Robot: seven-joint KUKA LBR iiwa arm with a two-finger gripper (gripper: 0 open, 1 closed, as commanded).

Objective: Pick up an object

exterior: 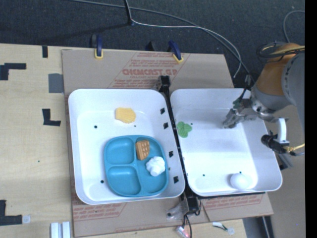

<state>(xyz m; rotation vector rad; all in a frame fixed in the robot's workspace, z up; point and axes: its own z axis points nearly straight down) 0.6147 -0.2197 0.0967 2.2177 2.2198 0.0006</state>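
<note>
Over the right bin (218,148), at the right of the frame, your end effector (232,120) hangs low near the bin's upper right wall, and nothing sits between its fingers; whether they are parted or closed you cannot tell from this angle, so check the opening before you descend. Two candidates lie in that bin: a green piece (184,129) at its left wall, right by the divider in the middle of the frame, and a white ball (241,180) near the bin's lower edge, toward the lower right. Both are well apart from the end effector. The green piece looks small and flat and sits tight against the wall, so one finger would likely strike the wall on the way down; the ball stands in more open floor, though it could roll off under a glancing touch. If you choose the ball, centre over it, come straight down, and close across its widest part. The left bin (81,133) holds a blue tray (121,180) with a brown piece (142,149) and a white lump (156,165) in it, and a yellow piece (126,115) above the tray; these are a longer reach across the divider.
</note>
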